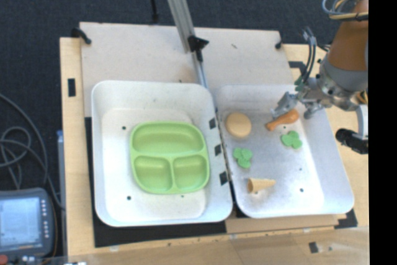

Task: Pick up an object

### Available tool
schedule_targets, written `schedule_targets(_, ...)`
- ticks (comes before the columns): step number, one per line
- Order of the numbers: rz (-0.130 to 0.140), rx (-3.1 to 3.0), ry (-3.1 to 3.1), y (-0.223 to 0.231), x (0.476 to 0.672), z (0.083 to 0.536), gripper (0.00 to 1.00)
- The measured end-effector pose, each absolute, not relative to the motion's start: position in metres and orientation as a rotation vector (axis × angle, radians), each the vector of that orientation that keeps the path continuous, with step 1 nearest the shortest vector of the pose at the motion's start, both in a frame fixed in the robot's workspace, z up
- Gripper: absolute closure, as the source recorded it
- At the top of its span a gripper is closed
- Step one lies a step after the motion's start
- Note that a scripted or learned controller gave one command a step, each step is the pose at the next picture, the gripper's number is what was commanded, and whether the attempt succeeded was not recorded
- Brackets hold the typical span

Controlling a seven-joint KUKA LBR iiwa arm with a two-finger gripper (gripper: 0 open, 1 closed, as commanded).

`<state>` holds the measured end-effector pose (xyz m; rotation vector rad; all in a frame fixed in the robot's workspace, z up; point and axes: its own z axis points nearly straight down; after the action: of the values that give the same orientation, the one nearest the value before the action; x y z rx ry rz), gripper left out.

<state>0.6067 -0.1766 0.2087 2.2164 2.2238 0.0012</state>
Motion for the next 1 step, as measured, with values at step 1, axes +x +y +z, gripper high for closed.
schedule_targets(1, 0.001, 2.216, 2.224, -0.1767, 0.6067, 0.2088, 0.0)
